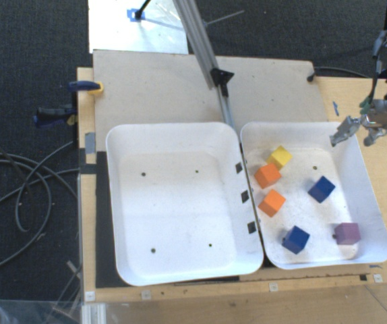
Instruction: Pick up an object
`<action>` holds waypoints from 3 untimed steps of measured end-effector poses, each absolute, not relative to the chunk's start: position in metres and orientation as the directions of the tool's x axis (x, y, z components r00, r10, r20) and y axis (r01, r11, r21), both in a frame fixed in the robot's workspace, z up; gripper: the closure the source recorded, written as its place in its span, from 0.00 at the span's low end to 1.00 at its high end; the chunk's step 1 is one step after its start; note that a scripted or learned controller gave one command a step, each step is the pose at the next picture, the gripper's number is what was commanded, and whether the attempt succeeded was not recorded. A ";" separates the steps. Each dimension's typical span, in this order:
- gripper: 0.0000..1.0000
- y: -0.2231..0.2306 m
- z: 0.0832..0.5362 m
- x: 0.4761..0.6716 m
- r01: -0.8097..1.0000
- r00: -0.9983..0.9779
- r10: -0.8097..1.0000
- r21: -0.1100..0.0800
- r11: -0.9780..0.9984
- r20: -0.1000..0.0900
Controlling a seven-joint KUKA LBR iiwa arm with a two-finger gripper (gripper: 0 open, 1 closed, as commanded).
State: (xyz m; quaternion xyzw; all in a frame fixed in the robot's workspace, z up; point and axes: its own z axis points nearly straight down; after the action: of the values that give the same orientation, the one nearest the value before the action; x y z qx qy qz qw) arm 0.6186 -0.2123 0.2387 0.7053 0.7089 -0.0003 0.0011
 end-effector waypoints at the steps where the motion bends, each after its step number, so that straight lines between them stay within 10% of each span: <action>1: 0.00 -0.208 0.243 0.623 1.000 -0.005 1.000 0.003 0.005 -0.002; 2: 0.00 -0.131 0.116 0.604 1.000 -0.008 1.000 -0.005 0.009 0.003; 3: 0.00 -0.119 0.091 0.689 1.000 -0.007 1.000 -0.012 0.007 -0.001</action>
State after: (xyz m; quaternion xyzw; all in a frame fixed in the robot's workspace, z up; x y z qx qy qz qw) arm 0.6893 -0.1189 0.0908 0.7045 0.7097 -0.0044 -0.0040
